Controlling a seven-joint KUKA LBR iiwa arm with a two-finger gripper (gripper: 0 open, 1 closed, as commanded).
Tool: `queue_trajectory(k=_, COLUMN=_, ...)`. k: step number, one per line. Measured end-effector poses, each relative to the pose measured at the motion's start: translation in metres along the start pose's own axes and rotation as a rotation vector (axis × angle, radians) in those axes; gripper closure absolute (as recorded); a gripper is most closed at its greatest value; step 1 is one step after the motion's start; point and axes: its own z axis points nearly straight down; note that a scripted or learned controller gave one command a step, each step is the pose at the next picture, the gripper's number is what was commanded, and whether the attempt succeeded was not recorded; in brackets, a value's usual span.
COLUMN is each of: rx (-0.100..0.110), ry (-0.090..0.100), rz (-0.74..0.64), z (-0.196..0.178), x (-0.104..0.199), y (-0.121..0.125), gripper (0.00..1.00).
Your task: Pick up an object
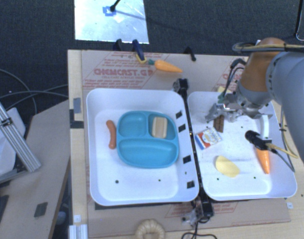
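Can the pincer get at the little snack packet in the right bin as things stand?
Probably yes. The pincer hangs just above the snack packet, which lies flat on the right bin with nothing over it; the yellow piece and carrot lie apart from it.

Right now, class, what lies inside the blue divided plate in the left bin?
A tan, bread-like slice lies in the upper right compartment of the blue divided plate. The other two compartments show bare blue. Whatever is under the slice is covered. The sausage lies outside, left of the plate.
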Motion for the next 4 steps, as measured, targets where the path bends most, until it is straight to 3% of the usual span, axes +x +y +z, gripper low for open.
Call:
queue_trajectory(k=1, rx=-0.007, ry=-0.001, rz=0.000, z=-0.014, x=0.000, y=0.002, gripper=1.00)
queue_trajectory(k=3, rx=-0.011, ry=-0.001, rz=-0.002, z=-0.124, x=-0.001, y=0.005, gripper=1.00)
queue_trajectory(k=4, rx=-0.007, ry=0.000, rz=-0.003, z=-0.144, x=-0.001, y=0.006, gripper=1.00)
